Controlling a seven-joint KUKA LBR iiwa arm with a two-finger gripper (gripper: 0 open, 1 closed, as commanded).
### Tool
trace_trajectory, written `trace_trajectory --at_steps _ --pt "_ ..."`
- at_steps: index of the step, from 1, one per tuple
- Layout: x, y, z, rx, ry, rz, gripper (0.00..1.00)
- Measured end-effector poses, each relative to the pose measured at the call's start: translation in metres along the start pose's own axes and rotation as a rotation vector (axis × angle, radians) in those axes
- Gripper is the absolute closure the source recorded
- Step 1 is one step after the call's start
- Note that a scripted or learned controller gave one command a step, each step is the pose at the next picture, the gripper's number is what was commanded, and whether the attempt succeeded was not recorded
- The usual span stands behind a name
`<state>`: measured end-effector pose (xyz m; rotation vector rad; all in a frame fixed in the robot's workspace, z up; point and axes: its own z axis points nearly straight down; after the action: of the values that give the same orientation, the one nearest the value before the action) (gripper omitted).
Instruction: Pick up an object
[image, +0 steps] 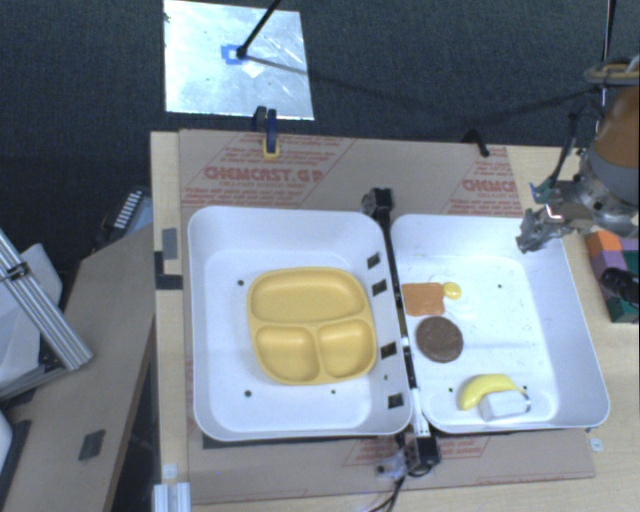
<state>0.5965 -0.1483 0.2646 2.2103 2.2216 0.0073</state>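
Note:
The right bin (560, 330) holds an orange flat piece (423, 298), a small yellow round piece (452, 291), a brown round disc (439, 339), a yellow banana (486, 388) and a white block (503, 404) against the banana. My gripper (535, 233) hangs over the far right corner of that bin, well apart from these objects. A yellow three-compartment tray (306, 323) lies in the left bin (215, 300).
A black divider (392, 300) with clips runs between the two bins. Coloured blocks (615, 270) sit off the bench's right side. A shiny metal plate (238, 60) lies at the back, with a yellow clamp (270, 135) in front of it.

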Motion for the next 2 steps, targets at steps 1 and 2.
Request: trace_trajectory --at_steps 1,2 --pt "0.045 -0.001 0.002 0.007 0.003 -0.003 1.0" --pt "0.098 -0.002 0.016 0.008 0.004 -0.005 1.0"
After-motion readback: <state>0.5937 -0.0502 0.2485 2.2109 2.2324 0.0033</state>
